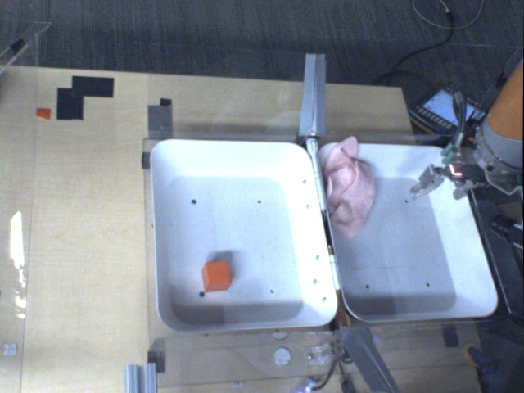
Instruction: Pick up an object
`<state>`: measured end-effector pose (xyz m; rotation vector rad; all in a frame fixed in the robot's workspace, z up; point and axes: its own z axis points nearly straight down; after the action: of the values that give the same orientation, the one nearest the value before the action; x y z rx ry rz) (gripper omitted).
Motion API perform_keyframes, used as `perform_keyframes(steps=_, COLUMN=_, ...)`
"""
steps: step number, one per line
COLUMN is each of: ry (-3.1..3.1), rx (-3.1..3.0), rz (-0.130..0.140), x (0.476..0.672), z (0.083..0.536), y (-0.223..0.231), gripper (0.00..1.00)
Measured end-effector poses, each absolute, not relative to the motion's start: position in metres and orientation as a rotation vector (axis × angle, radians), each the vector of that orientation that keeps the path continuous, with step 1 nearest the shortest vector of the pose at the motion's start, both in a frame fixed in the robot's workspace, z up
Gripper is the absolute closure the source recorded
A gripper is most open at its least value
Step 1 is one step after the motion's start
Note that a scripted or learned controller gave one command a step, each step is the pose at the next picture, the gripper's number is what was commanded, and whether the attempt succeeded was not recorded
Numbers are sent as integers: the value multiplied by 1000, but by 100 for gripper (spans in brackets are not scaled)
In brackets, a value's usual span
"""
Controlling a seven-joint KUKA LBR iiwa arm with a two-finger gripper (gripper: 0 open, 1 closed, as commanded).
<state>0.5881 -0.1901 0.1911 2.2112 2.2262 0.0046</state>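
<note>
An orange cube (217, 276) lies in the left bin (172, 219), near its front left. A crumpled pink cloth (347, 187) rests in the right bin (426, 301), against its left wall towards the back. My gripper (435, 178) hangs over the right bin's back right part, reaching in from the right edge. It is well to the right of the cloth and apart from it. Nothing shows in its grasp.
A grey metal divider post (313, 97) stands at the back between the two bins. Black blocks (80, 95) and a small orange marker (43, 114) lie on the wooden bench at the far left. Cables and a device (438, 109) sit behind the right bin.
</note>
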Motion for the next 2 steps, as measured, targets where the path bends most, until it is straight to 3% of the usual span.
perform_keyframes(steps=1, ry=2324, rx=2097, rz=8, x=578, z=261, y=-205, gripper=0)
perform_keyframes(steps=2, ry=2467, rx=1937, rz=5, x=630, z=194, y=-151, gripper=0)
